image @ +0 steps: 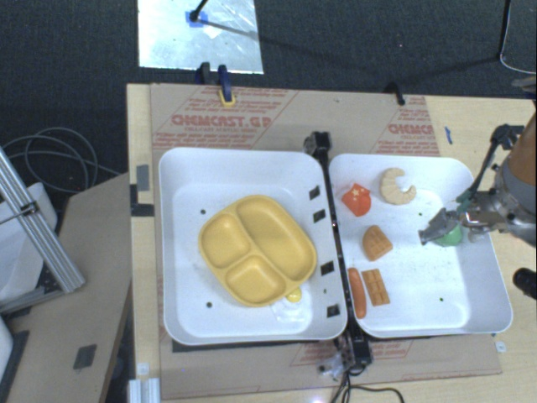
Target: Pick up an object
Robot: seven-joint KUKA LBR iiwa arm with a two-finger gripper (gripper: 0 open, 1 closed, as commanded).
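Reaching into the right bin (482, 305), gripper (438, 233) low over a green object (453, 237).

I read this as the grasp step; green piece sits right at the gripper, partly hidden, and I cannot tell if it's actually caught. I can't tell the gripper's state. My next move would need a clear lift to confirm a hold. Same bin, well to the left: croissant (397, 186), red piece (357, 199), orange wedge (377, 243), cracker (375, 286), sausage (357, 292). Left bin (189, 170) holds a yellow divided plate (257, 248), compartments bare.
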